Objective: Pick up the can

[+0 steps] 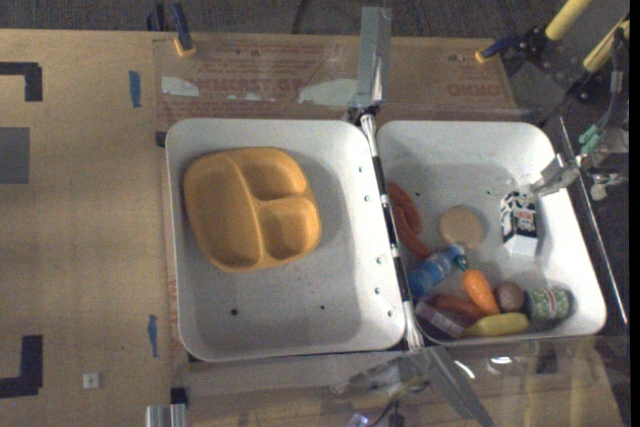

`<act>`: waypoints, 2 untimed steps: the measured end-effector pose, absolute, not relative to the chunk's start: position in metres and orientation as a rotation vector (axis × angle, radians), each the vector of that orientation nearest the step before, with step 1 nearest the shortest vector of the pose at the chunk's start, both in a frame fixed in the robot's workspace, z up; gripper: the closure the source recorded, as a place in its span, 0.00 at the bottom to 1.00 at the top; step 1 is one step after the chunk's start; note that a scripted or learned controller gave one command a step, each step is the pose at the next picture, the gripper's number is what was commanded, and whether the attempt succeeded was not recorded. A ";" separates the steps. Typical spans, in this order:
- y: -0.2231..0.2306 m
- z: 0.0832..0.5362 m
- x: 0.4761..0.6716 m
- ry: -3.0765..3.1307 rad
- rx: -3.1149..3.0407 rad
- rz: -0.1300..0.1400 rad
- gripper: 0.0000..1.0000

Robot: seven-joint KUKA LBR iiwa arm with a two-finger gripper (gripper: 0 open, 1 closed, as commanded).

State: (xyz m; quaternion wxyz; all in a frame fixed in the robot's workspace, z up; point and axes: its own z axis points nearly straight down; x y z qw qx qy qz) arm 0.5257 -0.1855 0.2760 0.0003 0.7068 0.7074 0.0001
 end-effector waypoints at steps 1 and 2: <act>-0.220 0.161 0.486 2.302 2.138 0.000 0.00; -0.218 0.108 0.491 2.304 2.105 0.026 0.00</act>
